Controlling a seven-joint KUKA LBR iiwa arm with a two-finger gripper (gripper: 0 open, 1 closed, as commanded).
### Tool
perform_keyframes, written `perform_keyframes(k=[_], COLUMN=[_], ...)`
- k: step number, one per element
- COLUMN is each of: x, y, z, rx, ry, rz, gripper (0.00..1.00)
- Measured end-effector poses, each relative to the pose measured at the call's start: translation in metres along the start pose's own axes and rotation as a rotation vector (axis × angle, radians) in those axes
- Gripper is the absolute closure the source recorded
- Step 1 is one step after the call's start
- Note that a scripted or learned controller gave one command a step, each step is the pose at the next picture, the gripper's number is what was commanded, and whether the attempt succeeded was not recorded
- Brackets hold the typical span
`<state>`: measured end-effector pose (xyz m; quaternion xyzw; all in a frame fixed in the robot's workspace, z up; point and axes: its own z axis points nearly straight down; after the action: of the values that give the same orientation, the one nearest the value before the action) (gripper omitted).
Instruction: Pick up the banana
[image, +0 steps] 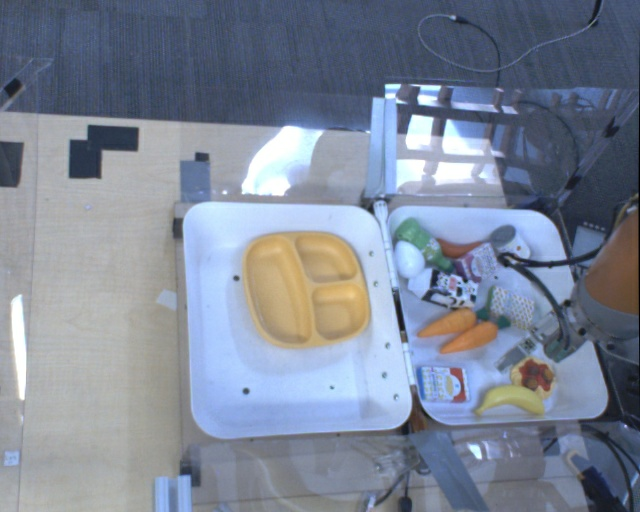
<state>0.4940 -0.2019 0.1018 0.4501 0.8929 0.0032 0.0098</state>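
Presently the banana (512, 401) is seen lying left-right at the right bin's near edge, just near-left of the pincer (548, 345); pincer state cannot be told.

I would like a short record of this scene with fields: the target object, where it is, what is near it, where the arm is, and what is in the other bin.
target: banana
location: right bin, near its front edge
neighbours: small carton to its left; red and yellow item just behind it; two carrots further back
arm: gripper over the right bin, behind the banana, not touching it
other bin: left bin holds a yellow divided plate
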Motion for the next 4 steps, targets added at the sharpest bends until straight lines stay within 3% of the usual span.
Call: perform_keyframes(k=[1,2,3,4], x=[0.036,0.015,0.014,0.014], y=[0.024,0.008,0.011,0.011], z=[0.011,0.012,0.000,0.000], rx=[0.005,0.004,-0.001,-0.001], ry=[0.001,0.005,0.001,0.001], rz=[-0.102,-0.047,-0.048,-0.048], gripper=[0.00,0.00,1.00,0.00])
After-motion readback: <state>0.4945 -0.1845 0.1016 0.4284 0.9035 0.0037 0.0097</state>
